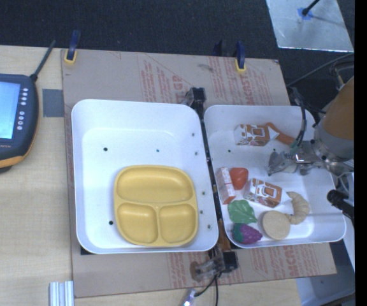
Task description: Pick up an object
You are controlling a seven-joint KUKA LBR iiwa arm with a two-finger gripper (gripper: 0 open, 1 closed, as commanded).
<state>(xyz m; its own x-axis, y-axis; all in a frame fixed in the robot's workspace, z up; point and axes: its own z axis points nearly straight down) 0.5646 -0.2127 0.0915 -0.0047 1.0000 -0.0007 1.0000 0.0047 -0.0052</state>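
1. Camera view, at 3 o'clock: jaws (pixel 284 162) hanging low over the right bin (pixel 317 234), nothing visibly gripped; spread impossible to tell.
2. At 6 o'clock from the jaws: snack packet (pixel 264 192), croissant (pixel 299 206), round biscuit (pixel 276 224).
3. At 9 o'clock: yellow tray (pixel 156 204) lying in the left bin (pixel 94 126).

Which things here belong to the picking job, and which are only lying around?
Job: gripper, carrot, tomato, croissant, cookie, green leaf, purple grapes, two snack packets.

Lying about: yellow tray, tablet.
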